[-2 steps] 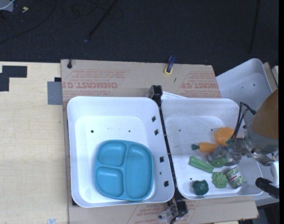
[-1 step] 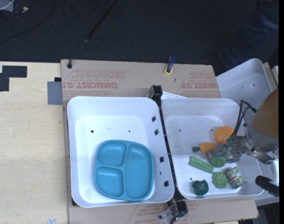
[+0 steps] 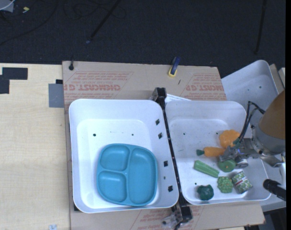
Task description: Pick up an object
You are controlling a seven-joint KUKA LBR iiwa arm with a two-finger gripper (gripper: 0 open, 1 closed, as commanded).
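Note:
The right bin [image 3: 203, 114] holds several toy foods. An orange piece [image 3: 228, 137] lies near the bin's right side, with a small carrot [image 3: 212, 152] just left of and below it. A green stick [image 3: 205, 168] lies near the middle. A round green piece [image 3: 227, 166] sits directly under my gripper [image 3: 235, 153], which is low over the bin between the orange piece and that round piece. A broccoli floret [image 3: 225, 184], a small patterned can [image 3: 241, 181] and a dark green pepper [image 3: 205, 192] lie near the front wall.
The left bin [image 3: 88, 123] holds a blue divided plate [image 3: 126, 174]. The arm [image 3: 274, 123] comes in over the right bin's right wall. A black divider [image 3: 165, 143] runs between the two bins.

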